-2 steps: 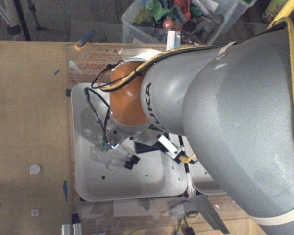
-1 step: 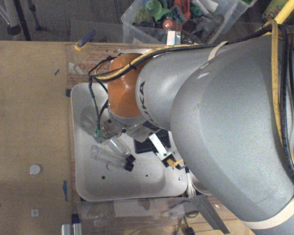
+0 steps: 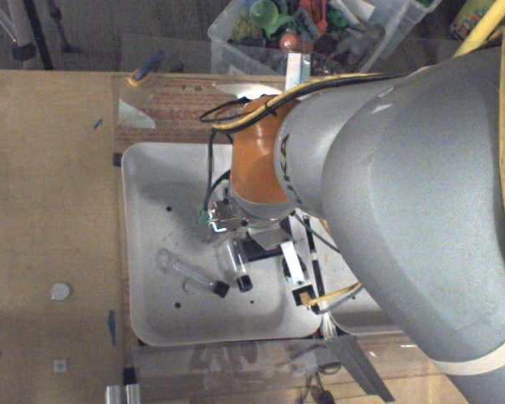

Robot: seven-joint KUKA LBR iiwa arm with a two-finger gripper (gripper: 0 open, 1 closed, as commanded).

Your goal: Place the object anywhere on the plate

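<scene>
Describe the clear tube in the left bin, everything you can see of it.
The tube looks like clear plastic or glass, slim and see-through, so the bin's white floor shows through it. It lies flat on that floor, slanting from its rounded upper-left end down to a small dark cap at its lower-right end. It rests in the bin's lower middle. The tool hangs just to its right; whether they touch is unclear.
</scene>
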